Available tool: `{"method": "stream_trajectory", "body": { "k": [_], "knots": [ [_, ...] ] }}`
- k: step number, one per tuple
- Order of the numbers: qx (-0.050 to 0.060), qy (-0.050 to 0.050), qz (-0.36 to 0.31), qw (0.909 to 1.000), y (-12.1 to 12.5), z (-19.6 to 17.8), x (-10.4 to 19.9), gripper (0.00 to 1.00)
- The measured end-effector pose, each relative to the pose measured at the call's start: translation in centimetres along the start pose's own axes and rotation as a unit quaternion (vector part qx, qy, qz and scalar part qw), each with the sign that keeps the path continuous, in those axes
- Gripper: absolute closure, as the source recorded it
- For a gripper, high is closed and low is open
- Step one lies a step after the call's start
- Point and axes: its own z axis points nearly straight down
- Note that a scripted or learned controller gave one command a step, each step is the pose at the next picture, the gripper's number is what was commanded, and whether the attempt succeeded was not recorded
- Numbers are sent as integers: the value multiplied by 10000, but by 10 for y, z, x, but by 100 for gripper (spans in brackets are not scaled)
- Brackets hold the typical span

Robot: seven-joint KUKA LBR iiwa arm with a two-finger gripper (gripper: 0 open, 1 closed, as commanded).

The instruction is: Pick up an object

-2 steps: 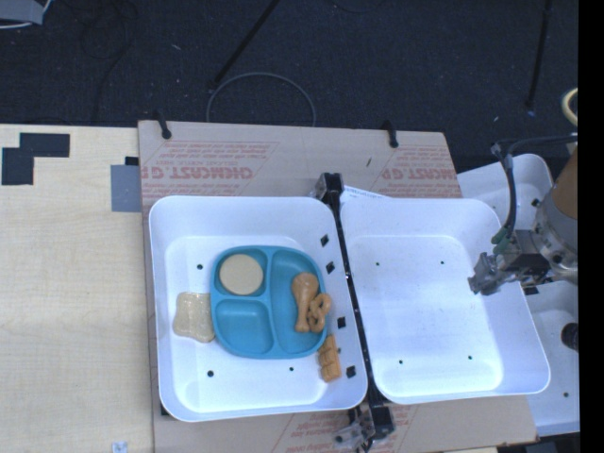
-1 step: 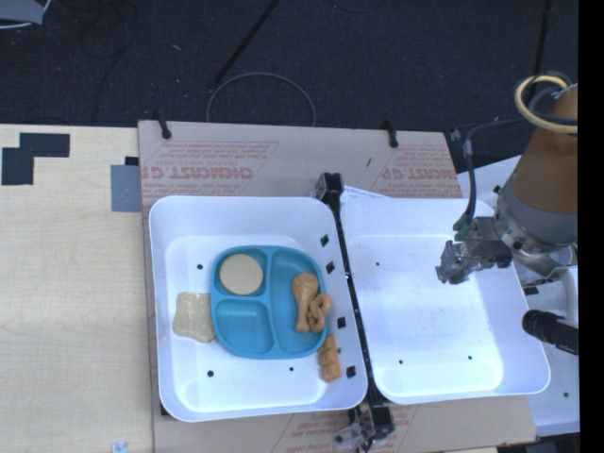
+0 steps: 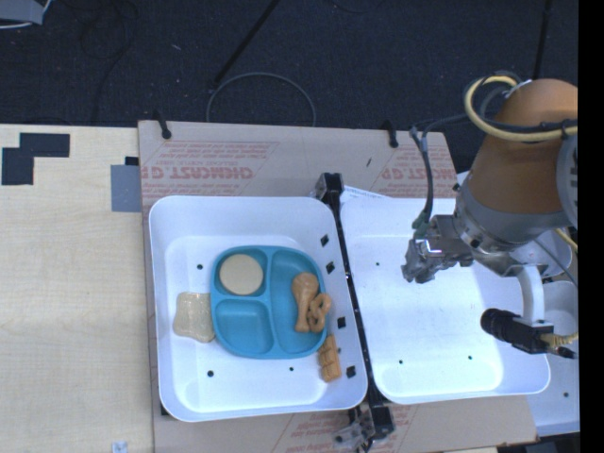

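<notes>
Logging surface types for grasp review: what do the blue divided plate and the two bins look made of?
Blue divided plate: probably moulded plastic, smooth with a soft sheen. Left bin and right bin: likely thin white plastic, glossy, with rounded formed rims.

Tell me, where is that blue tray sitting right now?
The blue tray lies in the left white bin, near its middle, with a pale beige piece touching its left edge.
</notes>
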Motion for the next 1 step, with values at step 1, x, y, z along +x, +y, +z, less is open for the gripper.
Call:
{"method": "stream_trajectory", "body": {
  "k": [1],
  "knots": [
    [5, 0, -2, 10000, 22, 23, 51, 100]
  ]
}}
